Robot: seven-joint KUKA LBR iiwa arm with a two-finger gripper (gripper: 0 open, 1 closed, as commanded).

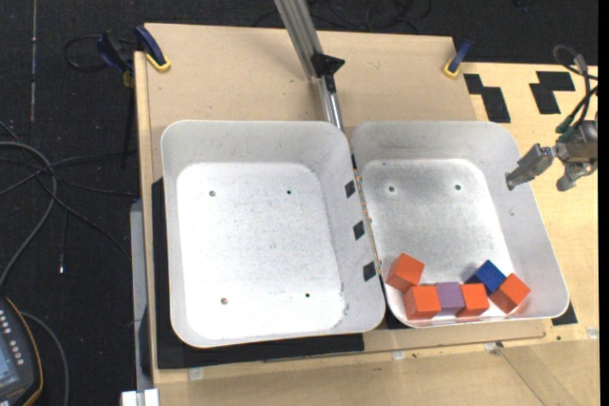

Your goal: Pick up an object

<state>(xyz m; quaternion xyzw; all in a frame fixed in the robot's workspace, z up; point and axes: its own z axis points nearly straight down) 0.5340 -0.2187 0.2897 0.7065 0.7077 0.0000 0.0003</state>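
Observation:
Several small blocks lie in a row along the front edge of the right bin [433,176]: an orange block [406,270], another orange block [422,301], a purple block [448,298], a third orange one [474,299], a blue block [490,275] and an orange block [512,292] at the right end. My gripper [547,176] hangs at the right rim of this bin, well behind and to the right of the blocks. Its two fingers are spread open with nothing between them.
The left bin [252,228] sits beside the right one, their rims touching at the middle. A slanted metal pole [290,0] rises from behind the bins. Clamps [152,52] hold the wooden board's back corners.

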